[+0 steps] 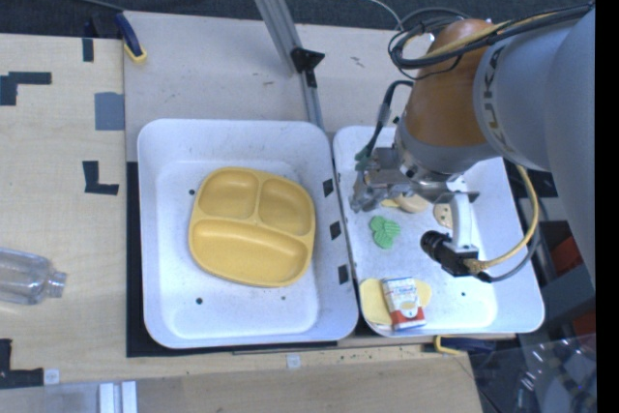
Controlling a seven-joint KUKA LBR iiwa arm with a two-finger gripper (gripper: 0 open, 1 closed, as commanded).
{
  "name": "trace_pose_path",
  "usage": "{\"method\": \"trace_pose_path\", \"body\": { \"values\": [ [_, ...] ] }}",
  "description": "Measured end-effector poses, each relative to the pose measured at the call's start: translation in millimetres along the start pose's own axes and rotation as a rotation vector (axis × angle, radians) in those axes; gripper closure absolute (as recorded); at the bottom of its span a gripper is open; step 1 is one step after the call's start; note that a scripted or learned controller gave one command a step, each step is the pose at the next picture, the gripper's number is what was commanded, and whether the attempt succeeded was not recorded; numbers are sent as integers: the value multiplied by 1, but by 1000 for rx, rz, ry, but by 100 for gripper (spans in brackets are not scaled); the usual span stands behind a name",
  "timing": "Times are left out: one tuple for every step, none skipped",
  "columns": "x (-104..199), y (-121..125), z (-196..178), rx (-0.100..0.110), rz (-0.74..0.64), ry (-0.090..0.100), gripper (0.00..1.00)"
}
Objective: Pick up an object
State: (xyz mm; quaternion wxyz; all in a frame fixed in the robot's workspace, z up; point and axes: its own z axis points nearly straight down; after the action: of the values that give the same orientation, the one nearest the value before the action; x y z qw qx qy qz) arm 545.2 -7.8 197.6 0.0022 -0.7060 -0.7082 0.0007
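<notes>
My gripper [372, 193] hangs low over the right bin [503, 305], at its left side, under the grey arm with the orange band. Just below its fingers lies a small green object [385, 231], apart from them. A pale cream object [408, 202] lies partly hidden beneath the gripper body. A red and white carton [404, 302] sits at the bin's front on a yellow disc. Nothing shows between the fingers.
The left bin [164, 208] holds a yellow divided plate [252, 225]. A metal pole [271, 5] slants down to the bins' far edge. A clear plastic bottle [27, 276] lies on the bench at far left. Cables loop around the wrist.
</notes>
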Motion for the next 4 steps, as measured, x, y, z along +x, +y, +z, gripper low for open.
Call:
{"method": "trace_pose_path", "body": {
  "values": [
    [-35,18,10,-2,3,-3,100],
    [-95,29,106,-10,5,-3,100],
    [-85,36,104,-14,2,-5,100],
    [4,28,4,-10,-6,1,100]
  ]
}}
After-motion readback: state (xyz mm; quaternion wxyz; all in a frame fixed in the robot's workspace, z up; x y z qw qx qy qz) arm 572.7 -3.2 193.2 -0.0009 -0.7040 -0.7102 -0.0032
